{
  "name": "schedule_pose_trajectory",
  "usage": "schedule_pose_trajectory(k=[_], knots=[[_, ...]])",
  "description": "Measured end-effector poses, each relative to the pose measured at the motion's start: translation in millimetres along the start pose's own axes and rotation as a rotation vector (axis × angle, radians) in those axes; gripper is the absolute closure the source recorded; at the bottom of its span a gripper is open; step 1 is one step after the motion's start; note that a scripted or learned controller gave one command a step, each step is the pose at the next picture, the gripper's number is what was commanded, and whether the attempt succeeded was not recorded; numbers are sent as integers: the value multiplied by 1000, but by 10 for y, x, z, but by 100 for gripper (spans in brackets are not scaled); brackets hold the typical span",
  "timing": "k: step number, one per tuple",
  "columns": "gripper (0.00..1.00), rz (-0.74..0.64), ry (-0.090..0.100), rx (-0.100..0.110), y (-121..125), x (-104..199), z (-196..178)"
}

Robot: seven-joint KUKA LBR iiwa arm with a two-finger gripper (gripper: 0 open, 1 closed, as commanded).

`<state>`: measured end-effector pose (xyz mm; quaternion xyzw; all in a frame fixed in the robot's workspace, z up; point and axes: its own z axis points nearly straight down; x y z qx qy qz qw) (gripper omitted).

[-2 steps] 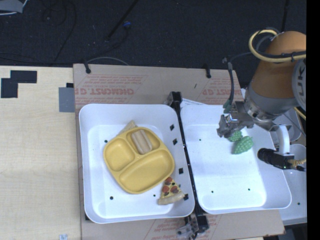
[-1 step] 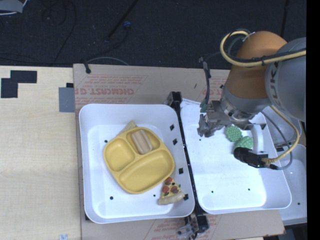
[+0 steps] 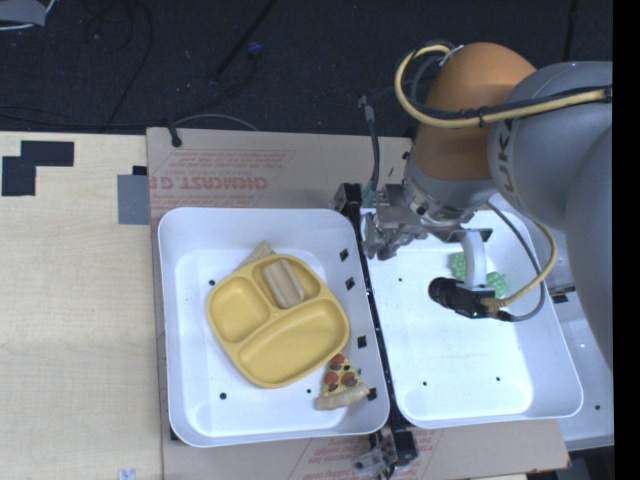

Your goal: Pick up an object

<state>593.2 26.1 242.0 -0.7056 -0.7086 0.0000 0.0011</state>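
Observation:
My gripper (image 3: 385, 236) hangs over the back left corner of the right bin (image 3: 470, 388), close to the wall between the two bins. A small green object (image 3: 459, 265) lies in the right bin just to the gripper's right, partly hidden by the wrist hardware. In the left bin (image 3: 190, 368) sits a yellow divided plate (image 3: 285, 343) with a tan sausage-like piece (image 3: 283, 284) in its back compartment. A toy pizza slice (image 3: 341, 384) lies near that bin's front right corner.
A pale tan wedge (image 3: 262, 251) peeks out behind the plate. The grey arm with its orange band (image 3: 470, 98) fills the upper right above the right bin. Both bins rest on a cardboard sheet (image 3: 260, 173).

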Motion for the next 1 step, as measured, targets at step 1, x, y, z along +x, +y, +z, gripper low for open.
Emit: schedule_pose_trajectory(k=[1], knots=[[100, 0, -2, 0, 202, 460, 8]])
